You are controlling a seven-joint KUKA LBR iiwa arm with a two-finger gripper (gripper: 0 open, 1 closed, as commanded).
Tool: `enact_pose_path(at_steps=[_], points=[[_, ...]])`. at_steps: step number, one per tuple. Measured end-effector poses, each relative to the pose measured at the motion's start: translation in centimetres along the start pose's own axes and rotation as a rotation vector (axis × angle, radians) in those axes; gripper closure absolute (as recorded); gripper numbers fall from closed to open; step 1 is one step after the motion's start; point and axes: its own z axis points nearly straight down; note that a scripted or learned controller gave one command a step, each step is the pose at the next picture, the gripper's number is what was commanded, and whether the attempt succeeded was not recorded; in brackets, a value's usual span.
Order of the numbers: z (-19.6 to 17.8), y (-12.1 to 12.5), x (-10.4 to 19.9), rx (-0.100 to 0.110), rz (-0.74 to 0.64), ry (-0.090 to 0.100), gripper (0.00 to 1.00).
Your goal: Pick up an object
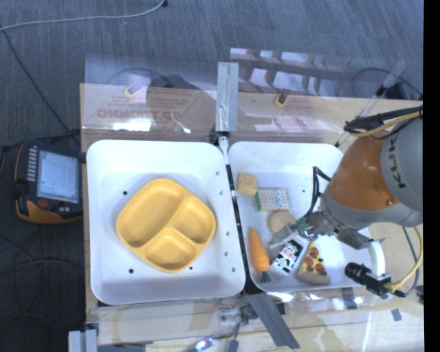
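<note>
I work in a robotics lab, not a home. My grey arm (385, 182) with its orange band reaches in from three o'clock over a surface (172, 110) carrying two shallow white bins (96, 206), taped and fenced with clear panels (289, 69). A handheld control unit (48, 182) with a screen lies on dark carpet (206, 27) at nine o'clock, and loose cables (69, 17) trail across the floor toward twelve.

Two shallow white bins sit side by side, the left bin (96, 275) and the right bin (289, 152). The left one contains one yellow three-compartment plate (166, 223). The right one contains one toy carrot (258, 251), one yellow cheese wedge (247, 183), one patterned packet (274, 199), one tan cookie (279, 221), one black-and-white spotted block (288, 257) and one pizza slice (313, 266).
</note>
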Motion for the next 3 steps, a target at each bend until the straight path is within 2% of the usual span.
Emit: enact_pose_path(at_steps=[1, 2, 3], points=[[3.0, 6.2, -1.1, -0.015, 0.055, -0.006, 0.00], [2.4, 6.3, -1.1, -0.013, 0.055, -0.004, 1.00], [0.2, 11.1, -2.7, -0.002, -0.112, -0.003, 1.00]])
